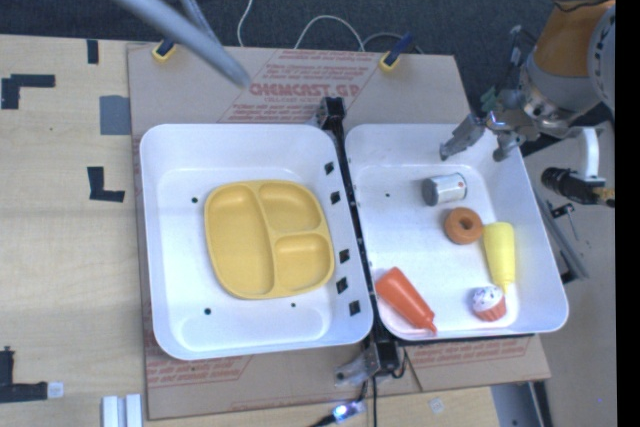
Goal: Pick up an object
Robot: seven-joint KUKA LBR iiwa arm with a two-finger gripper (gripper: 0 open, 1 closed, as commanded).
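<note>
Jaws (478, 137) look open and empty at upper edge of right bin (540, 245); nearest pick is the small metal can (444, 187) centre-right of frame: light, rigid, slick, so pinch across its round sides.

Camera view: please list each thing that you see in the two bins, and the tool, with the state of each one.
Yellow plastic divided plate: flat in the left white bin, nothing on it.
Silver metal can: on its side in the right white bin.
Brown doughnut: lying flat.
Yellow plastic bottle: lying down.
Orange plastic carrot: lying down.
Small cupcake: tipped over.
Tool: above the right bin's far edge, holding nothing.
</note>
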